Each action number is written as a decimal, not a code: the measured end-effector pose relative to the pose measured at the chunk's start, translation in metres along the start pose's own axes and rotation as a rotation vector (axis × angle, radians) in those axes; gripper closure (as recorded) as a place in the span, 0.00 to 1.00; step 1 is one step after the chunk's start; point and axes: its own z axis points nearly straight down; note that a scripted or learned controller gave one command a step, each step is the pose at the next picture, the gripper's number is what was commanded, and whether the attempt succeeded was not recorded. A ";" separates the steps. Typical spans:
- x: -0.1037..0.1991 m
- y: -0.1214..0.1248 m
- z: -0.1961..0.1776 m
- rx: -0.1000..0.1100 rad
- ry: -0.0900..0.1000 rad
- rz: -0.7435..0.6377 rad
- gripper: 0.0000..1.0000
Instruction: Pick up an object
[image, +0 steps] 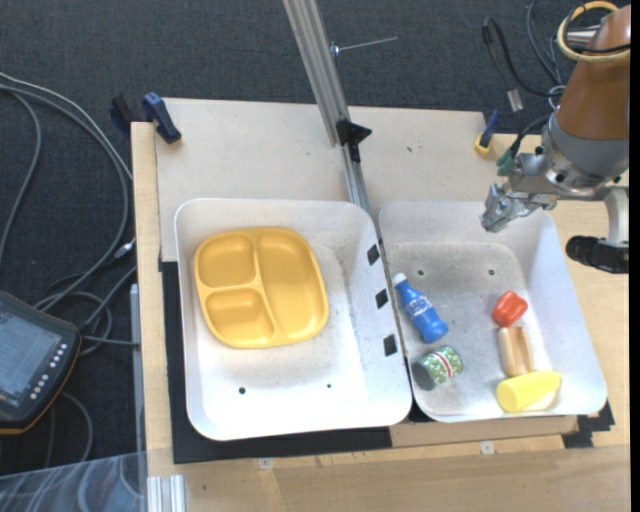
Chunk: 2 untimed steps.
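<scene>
My gripper (499, 215) hangs over the far edge of the right bin (560, 255), near its far-left corner, with nothing between the fingers; whether they are spread or pressed together I cannot tell from this slant. My arm comes in from the right, orange band above the wrist. Right bin contents: blue bottle (419, 309) with a white cap lying along the left edge, tilted; a green-and-dark patterned can (439, 366) on its side just nearward of it, toward the near-left corner; a red-capped tan cylinder (513, 333) lying by the right side, red end pointing to the far edge; a yellow block (528, 391) touching or nearly touching its near end (contact not clear), at the near-right corner. All four are well apart from my gripper. Left bin (195, 400): one yellow divided plate (261, 287), three compartments, set toward the far-left part.
</scene>
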 end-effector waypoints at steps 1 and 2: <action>0.000 0.001 -0.010 0.005 0.001 0.000 1.00; 0.049 -0.012 -0.016 0.011 0.005 -0.004 1.00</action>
